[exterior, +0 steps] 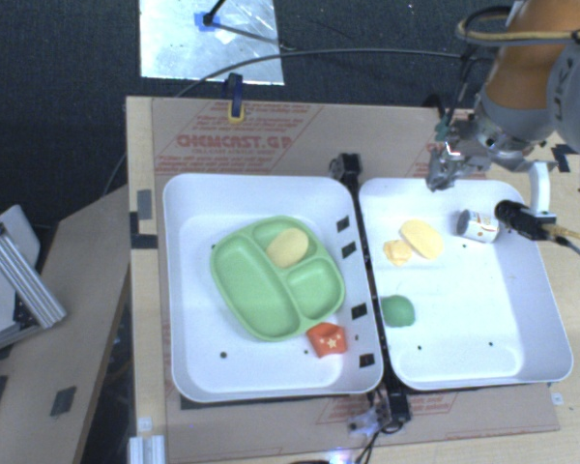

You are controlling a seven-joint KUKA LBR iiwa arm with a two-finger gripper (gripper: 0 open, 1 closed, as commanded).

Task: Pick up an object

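Note:
My gripper (443, 175) hangs over the back left corner of the right bin (522, 356), small and dark below the grey wrist. Nothing shows in it. In that bin lie two pale yellow pieces (420, 239) touching each other, a round green lump (397, 310) near the left wall, and a small white can (478, 225) on its side with a red mark. The yellow pieces are a short way in front of the gripper, and the can is to its right and nearer the camera.
The left bin (198, 356) holds a green divided plate (261, 298) with a yellow lump (289, 247) in one compartment, and a red block (327, 338) beside the plate's front edge. A black and white part (522, 216) juts over the right bin beside the can. Black clips join the bins.

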